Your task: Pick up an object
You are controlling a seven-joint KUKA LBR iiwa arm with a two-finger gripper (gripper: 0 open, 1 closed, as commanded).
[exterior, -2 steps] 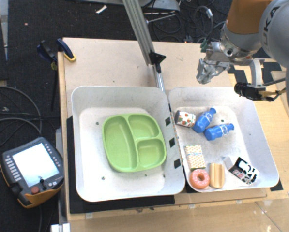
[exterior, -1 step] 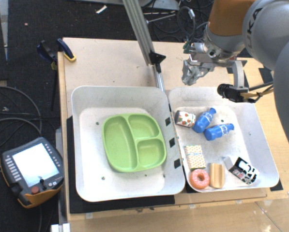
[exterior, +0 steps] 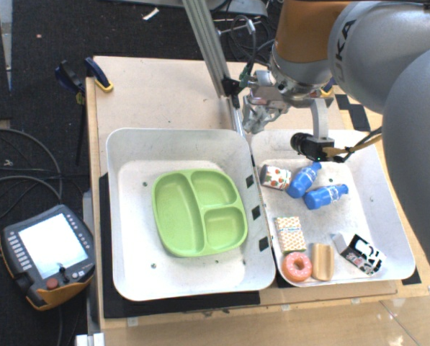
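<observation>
A pink donut (exterior: 297, 266) lay nearest in the right bin (exterior: 387, 193), behind it two blue bottles (exterior: 314, 186). A green divided plate (exterior: 199, 212) filled the left bin (exterior: 128, 193). The pincer (exterior: 256, 121) hovered over the far rim; its state couldn't be told.

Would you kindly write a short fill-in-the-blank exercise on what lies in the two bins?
1. The green divided plate lies in the ____ bin.
2. The plate has ____ compartments.
3. The pink doughnut lies in the right bin, beside a ____ roll.

Missing words: left; three; tan
</observation>
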